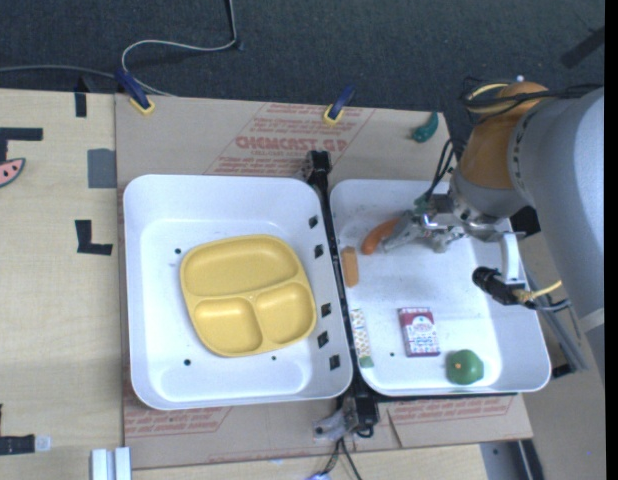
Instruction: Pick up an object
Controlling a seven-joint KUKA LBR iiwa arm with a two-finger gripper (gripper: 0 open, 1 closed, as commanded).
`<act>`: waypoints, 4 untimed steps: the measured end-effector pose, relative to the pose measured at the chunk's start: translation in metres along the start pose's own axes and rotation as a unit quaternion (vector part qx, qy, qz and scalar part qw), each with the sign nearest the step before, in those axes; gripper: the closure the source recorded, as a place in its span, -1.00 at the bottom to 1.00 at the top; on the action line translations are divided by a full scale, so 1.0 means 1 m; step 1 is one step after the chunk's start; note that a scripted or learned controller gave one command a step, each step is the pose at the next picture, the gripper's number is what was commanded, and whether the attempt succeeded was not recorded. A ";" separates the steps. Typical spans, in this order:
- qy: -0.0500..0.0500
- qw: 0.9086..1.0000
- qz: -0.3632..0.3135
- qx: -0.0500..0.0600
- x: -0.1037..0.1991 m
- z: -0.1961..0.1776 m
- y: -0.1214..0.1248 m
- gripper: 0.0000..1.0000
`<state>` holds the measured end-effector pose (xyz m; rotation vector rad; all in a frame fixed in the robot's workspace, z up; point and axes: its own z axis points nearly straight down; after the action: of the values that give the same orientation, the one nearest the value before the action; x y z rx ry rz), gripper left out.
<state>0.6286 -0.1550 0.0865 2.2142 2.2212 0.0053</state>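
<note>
The right bin [509, 353] holds an orange carrot-shaped piece [379, 236], a small orange block [349, 267] by the bin's left wall, a red card box [419, 331] and a green ball [465, 366]. My gripper [417, 225] is low in the upper part of this bin, and its tip meets the right end of the carrot-shaped piece. Metal parts of the gripper hide that end, so a grasp on it cannot be made out. The grey arm with its orange band [494, 148] comes in from the upper right.
A yellow divided plate [249, 293] lies in the left bin [154, 368]. A black divider [329, 258] runs between the bins. The bins rest on cardboard [249, 138] held by yellow clamps, and a cable [179, 48] loops behind it.
</note>
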 end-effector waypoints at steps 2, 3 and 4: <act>-0.001 1.000 0.000 0.005 0.061 -0.008 0.018 1.00; -0.001 1.000 0.000 0.005 0.061 -0.008 0.018 -1.00; -0.002 1.000 0.000 0.006 0.061 -0.017 0.017 1.00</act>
<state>0.6456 -0.0937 0.1039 2.2173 2.2262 -0.0105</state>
